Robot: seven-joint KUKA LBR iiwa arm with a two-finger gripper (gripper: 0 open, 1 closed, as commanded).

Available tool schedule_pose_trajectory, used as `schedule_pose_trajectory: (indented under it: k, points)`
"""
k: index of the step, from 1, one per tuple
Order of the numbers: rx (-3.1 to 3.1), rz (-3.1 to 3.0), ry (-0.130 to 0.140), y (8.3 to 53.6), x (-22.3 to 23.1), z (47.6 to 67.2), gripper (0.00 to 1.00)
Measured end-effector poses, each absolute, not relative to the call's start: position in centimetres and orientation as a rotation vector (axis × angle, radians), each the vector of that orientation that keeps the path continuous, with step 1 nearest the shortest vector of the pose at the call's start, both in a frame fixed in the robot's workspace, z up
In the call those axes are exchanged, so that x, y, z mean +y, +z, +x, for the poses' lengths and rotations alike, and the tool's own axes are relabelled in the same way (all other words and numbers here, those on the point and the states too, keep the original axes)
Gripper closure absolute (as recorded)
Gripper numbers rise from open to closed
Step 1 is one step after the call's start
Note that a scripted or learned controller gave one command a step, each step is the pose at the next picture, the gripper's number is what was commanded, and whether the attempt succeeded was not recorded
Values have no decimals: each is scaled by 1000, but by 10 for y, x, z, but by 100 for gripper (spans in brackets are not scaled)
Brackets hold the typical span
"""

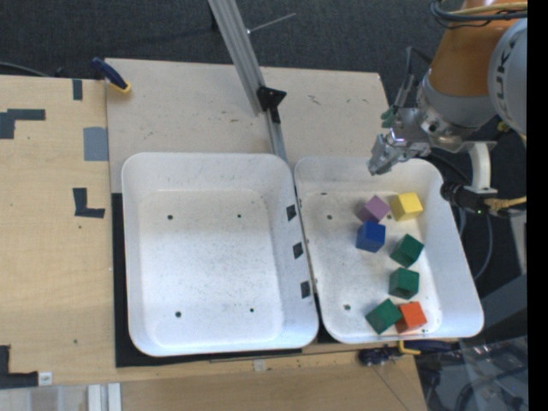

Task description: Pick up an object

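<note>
The right bin (334,255) holds several small blocks: a purple one (376,208), a yellow one (408,205), a blue one (371,236), three green ones (408,250) (404,282) (384,316) and an orange one (412,316). My gripper (383,161) hangs over the bin's far rim, above and behind the purple and yellow blocks. Nothing shows between its fingers. The grey arm with its orange band (479,32) comes in from the upper right.
The left bin (205,255) lies beside the right one, with black clips on the shared rims. A slanted metal rail (244,54) crosses the bench behind the bins. A blue and yellow clamp (111,74) sits at the far left of the board.
</note>
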State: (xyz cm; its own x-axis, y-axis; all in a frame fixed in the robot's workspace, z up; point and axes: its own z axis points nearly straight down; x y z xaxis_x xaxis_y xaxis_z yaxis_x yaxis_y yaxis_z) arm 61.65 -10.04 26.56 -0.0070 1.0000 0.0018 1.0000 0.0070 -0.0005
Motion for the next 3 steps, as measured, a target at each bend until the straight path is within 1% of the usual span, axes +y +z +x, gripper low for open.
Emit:
schedule_pose_trajectory:
  k: [1, 2, 3]
  points:
    - [-2227, -2212, -1, 263, -49, 620, 100]
    - [-2227, -2212, 0, 262, 6, 616, 100]
    - [-2226, -2212, 3, 245, 60, 614, 100]
